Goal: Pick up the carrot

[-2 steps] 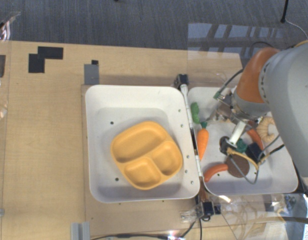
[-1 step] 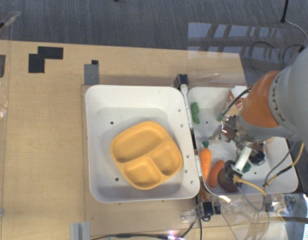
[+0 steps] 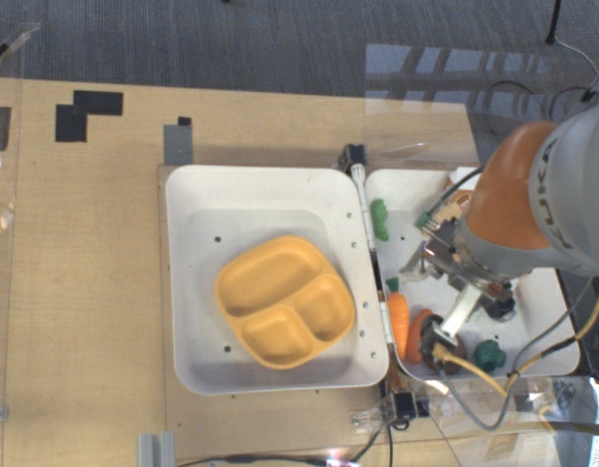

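The carrot [image 3: 399,322] is orange and lies lengthwise against the left wall of the right bin [image 3: 562,358], near its front corner. My gripper [image 3: 429,258] hangs over the middle of the right bin, a little behind and to the right of the carrot, and the grey and orange arm hides much of the bin there. Nothing shows between the gripper and the carrot, and the two stand apart.
A small red thing [image 3: 420,320] lies right beside the carrot. A green vegetable [image 3: 379,217] sits at the right bin's back left, and a dark green item [image 3: 489,355] near its front. The left bin [image 3: 193,261] holds a yellow divided plate [image 3: 285,303].
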Tool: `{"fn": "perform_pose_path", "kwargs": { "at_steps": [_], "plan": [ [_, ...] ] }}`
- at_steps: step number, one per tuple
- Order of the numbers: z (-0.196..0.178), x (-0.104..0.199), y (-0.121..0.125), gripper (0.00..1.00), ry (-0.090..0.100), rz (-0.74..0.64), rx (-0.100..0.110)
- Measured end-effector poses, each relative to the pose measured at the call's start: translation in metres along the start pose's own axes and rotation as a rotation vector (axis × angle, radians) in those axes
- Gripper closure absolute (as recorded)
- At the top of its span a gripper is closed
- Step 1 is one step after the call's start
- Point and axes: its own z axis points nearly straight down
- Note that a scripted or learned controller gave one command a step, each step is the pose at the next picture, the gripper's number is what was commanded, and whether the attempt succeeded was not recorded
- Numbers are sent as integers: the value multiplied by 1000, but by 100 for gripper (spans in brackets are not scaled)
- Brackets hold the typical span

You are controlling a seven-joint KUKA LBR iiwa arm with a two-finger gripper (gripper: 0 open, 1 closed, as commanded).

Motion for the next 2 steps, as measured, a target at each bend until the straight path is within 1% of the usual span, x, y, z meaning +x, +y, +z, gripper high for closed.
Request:
{"fn": "perform_pose_path", "kwargs": {
  "at_steps": [1,2],
  "plan": [
    [4,33,-27,0,-6,-329,6],
    [0,-65,48,0,-9,-574,-1]
  ]
}}
